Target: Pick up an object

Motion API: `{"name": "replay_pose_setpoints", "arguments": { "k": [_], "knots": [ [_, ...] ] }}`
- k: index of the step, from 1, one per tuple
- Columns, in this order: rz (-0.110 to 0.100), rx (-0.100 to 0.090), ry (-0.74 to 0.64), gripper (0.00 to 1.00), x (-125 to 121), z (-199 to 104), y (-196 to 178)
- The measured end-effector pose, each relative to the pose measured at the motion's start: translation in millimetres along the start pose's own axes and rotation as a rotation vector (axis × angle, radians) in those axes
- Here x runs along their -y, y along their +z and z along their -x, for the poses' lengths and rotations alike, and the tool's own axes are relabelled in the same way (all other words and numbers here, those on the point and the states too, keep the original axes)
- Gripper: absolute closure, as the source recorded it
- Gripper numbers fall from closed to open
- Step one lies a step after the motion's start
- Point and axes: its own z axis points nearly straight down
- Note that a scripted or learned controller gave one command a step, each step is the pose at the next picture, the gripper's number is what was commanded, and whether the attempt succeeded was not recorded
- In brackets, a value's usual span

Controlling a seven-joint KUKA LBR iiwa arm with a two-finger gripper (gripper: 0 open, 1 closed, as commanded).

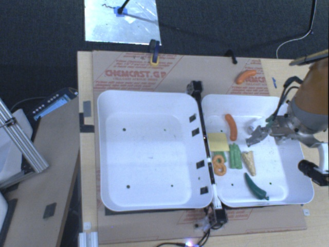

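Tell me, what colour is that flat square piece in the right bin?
Pale yellow. The flat square piece shows clearly in the camera view.

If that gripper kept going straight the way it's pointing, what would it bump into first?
Probably the orange sausage-shaped toy: the gripper points leftward at it across the right white bin. Its height above the bin is unclear, so it might pass over.
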Motion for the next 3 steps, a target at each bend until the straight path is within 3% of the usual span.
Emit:
{"name": "replay_pose_setpoints", "arguments": {
  "k": [1, 2, 3],
  "knots": [
    [0.0, 0.0, -0.004, 0.0, -23.7, -24.2, 115.8],
    [-0.002, 0.0, 0.004, 0.0, 4.2, 28.5, 112.3],
    [0.001, 0.001, 0.0, 1.0, 2.3, 26.5, 101.5]
  ]
}}
